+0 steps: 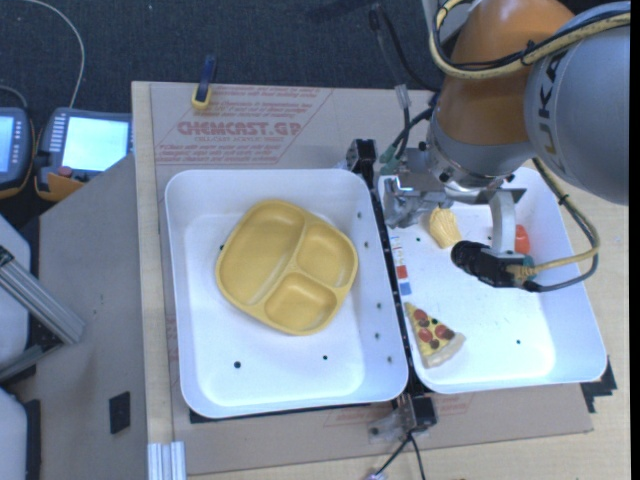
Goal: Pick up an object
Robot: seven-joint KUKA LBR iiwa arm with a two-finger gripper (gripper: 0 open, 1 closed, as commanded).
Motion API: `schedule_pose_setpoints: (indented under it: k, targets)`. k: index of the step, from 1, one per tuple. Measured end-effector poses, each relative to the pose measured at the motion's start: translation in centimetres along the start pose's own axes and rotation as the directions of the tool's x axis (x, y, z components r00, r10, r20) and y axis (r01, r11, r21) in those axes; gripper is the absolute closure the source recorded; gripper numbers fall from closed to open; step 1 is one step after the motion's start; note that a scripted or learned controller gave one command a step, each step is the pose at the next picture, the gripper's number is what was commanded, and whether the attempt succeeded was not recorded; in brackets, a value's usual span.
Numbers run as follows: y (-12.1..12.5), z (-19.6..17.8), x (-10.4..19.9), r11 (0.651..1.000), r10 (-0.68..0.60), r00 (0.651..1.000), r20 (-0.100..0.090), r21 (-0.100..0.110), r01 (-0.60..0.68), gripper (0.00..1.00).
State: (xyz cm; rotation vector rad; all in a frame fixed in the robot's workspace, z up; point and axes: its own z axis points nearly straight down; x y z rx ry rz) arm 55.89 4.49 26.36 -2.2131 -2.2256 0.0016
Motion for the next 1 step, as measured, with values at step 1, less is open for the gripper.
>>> schedule_pose_setpoints:
  k: [1]
  targets:
    - [1.9,0.74,4.52,1.0,0.003,1.0,0.002,-0.005,-0.003,1.0]
